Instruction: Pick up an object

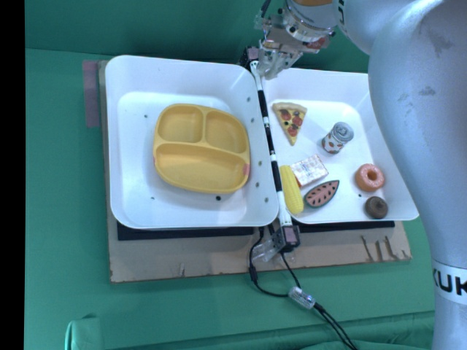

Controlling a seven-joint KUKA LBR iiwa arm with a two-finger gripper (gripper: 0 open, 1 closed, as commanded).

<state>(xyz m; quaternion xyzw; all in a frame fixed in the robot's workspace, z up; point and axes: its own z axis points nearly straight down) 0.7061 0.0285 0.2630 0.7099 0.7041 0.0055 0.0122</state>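
Candidate objects were recorded in the right-hand shallow white plastic bin (321, 86): a triangular toy pizza slice (290, 120) nearest the gripper, a small grey-topped toy can (337, 137) beside it, a flat printed rectangular packet (309, 170), a yellow toy corn cob (290, 189) lying along the left wall, a watermelon wedge (322, 193), an orange-glazed doughnut (369, 176) and a brown chocolate doughnut (376, 207). All items were noted as lying loose and apart or just touching, presumably scattered so that any one could be taken singly. The two-finger gripper (271, 70) was logged above the far rim, near the divider between the bins, with nothing seen between its fingers; whether the jaws were parted or closed could not be told. In the left white bin (131, 86), a yellow three-compartment plastic tray (201, 148) was entered, unoccupied.
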